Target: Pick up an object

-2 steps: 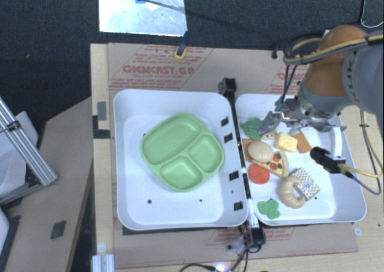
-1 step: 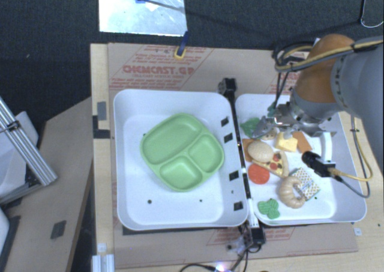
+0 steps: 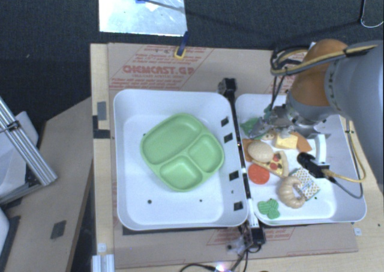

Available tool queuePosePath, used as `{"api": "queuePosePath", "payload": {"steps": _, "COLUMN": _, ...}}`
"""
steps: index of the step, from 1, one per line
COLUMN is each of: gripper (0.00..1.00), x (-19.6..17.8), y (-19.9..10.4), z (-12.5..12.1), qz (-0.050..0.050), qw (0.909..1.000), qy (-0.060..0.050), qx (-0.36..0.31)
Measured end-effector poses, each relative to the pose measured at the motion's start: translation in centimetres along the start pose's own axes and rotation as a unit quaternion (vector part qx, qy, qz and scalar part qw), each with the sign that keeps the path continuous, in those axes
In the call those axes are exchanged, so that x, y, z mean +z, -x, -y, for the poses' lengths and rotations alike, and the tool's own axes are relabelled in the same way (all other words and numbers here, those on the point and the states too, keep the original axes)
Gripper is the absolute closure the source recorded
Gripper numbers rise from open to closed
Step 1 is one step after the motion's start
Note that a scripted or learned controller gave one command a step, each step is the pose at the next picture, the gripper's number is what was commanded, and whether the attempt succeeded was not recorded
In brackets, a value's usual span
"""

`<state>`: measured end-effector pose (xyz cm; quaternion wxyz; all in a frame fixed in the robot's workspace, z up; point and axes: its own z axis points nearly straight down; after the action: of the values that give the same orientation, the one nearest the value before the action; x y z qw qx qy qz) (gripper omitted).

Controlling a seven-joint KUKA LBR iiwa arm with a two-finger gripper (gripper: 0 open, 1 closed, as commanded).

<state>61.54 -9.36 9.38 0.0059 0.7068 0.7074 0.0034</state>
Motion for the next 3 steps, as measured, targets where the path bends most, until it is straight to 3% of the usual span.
{"api": "queuePosePath", "payload": {"steps": 1, "gripper": 1.0, "x": -0.7, "y": 0.0, "z": -0.1, "qz": 0.0, "qw": 1.0, "qy": 0.002, "qx": 0.0}}
{"api": "queuePosePath", "payload": {"steps": 2, "gripper": 1.0, "x": -4.7, "y": 0.3, "z": -0.1, "qz": -0.002, "qw": 1.0, "qy": -0.006, "qx": 0.0}}
{"api": "queuePosePath", "payload": {"steps": 3, "gripper": 1.0, "x": -8.6, "y": 0.9, "z": 0.1, "qz": -0.002, "qw": 1.0, "qy": -0.006, "qx": 0.001}}
